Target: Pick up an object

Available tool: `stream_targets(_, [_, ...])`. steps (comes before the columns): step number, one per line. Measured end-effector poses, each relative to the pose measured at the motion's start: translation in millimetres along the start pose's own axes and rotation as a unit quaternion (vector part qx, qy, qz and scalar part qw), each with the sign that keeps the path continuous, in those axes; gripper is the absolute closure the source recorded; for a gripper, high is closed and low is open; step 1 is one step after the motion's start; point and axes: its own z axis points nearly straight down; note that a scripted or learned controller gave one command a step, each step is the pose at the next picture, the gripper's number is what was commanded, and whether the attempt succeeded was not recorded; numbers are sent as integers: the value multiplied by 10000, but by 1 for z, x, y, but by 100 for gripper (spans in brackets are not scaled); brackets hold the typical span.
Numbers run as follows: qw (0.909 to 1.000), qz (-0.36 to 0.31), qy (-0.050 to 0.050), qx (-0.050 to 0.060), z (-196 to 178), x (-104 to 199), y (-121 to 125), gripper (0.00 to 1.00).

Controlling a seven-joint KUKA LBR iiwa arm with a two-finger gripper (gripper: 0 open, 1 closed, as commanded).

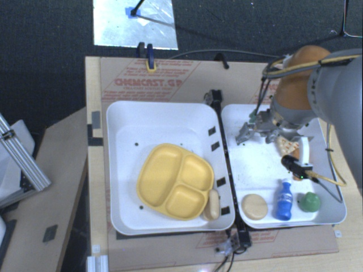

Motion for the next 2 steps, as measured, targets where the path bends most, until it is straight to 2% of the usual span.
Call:
stream_targets(1, [10000, -3, -5, -27, -13, 0, 1, 100])
stream_targets(2, [10000, -13, 0, -33, -60, 6, -1, 100])
